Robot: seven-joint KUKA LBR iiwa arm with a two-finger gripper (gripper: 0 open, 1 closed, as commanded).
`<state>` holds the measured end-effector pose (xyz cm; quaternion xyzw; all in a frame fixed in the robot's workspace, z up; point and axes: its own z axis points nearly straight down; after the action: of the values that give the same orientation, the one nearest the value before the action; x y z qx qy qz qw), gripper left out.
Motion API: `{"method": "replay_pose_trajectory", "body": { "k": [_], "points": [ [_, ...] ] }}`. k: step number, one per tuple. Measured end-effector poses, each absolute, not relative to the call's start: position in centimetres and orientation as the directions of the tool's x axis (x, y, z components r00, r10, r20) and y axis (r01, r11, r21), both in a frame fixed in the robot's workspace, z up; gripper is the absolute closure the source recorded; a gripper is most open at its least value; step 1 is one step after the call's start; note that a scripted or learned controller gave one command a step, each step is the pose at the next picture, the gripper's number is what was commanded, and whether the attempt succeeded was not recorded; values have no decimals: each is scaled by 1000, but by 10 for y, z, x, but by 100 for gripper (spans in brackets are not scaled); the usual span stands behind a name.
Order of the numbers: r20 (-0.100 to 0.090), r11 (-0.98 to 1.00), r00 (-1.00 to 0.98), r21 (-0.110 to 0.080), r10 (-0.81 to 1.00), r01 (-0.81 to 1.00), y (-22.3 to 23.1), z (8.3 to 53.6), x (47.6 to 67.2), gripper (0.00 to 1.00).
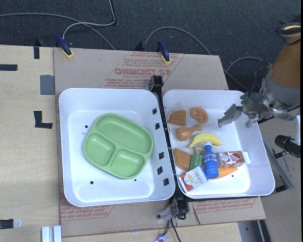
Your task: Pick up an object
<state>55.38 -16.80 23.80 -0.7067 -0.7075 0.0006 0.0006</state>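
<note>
Rightward, toy food (204,150) in bin (257,185)

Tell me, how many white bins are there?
2. The left bin holds a green divided plate; the right bin holds toy food, including a banana.

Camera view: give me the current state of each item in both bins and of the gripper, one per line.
Green plate: flat in the left bin, compartments bare.
Banana: lying in the right bin.
Blue bottle: on its side.
Carrot: lying beside the bottle.
Drumstick: lying flat.
Gripper: over the right bin's upper right, nothing between its fingers.
</note>
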Motion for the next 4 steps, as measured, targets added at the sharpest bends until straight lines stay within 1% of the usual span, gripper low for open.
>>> {"method": "replay_pose_trajectory", "body": {
  "k": [1,2,3,4],
  "points": [
    [1,1,-1,-2,1000,1000,-126,123,525,0],
    [0,0,0,-1,1000,1000,-127,86,546,0],
    [-3,-1,1,6,1000,1000,-112,87,506,0],
    [-4,-1,1,5,1000,1000,-113,96,506,100]
  ]
}}
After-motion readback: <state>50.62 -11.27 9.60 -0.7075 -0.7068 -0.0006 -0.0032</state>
